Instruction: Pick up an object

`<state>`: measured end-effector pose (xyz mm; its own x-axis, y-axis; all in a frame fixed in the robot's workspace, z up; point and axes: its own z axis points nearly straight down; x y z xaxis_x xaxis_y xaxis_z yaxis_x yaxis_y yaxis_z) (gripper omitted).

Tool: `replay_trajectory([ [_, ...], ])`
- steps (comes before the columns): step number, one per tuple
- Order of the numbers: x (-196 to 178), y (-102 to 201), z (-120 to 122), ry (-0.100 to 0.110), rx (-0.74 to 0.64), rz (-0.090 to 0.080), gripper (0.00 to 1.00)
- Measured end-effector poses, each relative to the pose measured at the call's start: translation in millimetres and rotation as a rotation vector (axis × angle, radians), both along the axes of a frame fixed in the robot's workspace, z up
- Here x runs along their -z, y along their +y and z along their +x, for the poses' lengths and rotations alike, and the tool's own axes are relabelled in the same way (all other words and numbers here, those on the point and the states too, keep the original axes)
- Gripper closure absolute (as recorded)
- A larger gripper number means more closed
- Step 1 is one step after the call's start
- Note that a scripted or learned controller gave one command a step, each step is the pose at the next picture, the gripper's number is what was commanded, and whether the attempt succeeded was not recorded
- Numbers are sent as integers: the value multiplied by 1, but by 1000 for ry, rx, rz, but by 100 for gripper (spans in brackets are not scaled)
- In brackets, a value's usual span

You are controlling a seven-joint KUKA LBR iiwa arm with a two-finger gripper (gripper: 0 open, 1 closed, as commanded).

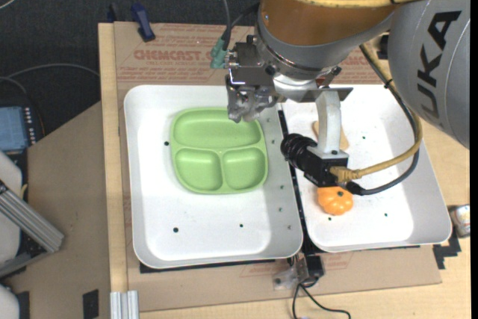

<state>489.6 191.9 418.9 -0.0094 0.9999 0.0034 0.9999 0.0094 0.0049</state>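
A light green divided plate (218, 152) lies flat in the left bin (149, 183), with three compartments. My gripper (240, 110) hangs over the plate's far right edge, low and close to it, under the orange wrist. I see nothing held in it. In the right bin (396, 190) sits a small orange pumpkin-like object (334, 201) near the front left. A tan flat object (343, 140) lies farther back, partly hidden by the robot.
The two bins meet at a ridge (287, 175) just right of the plate. A cardboard sheet (172, 48) lies under both bins. The arm covers the far part of the right bin. Cables and blue clips lie beyond the bins.
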Motion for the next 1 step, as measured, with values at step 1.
replay_trajectory([
  [1, -25, -60, -10, 0, 15, -3, 100],
])
